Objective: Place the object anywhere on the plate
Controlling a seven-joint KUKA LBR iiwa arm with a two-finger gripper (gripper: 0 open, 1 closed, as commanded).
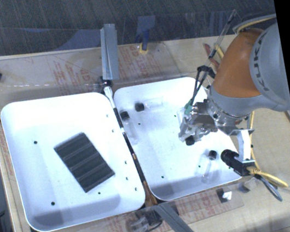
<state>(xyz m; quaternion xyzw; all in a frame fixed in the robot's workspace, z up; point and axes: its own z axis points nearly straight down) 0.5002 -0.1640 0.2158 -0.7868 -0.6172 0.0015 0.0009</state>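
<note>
The end effector (pixel 191 131) hangs low over the right bin (pixel 171 188), and I cannot tell how it is set or whether it carries anything. To do this step well, I'd say it first needs a sure grip on one of the small dark objects near it, such as the one (pixel 212 154) just below. The dark ribbed plate (pixel 84 161) lies tilted in the left bin (pixel 17 115), well apart, so the carry must cross the divider between the bins.
</note>
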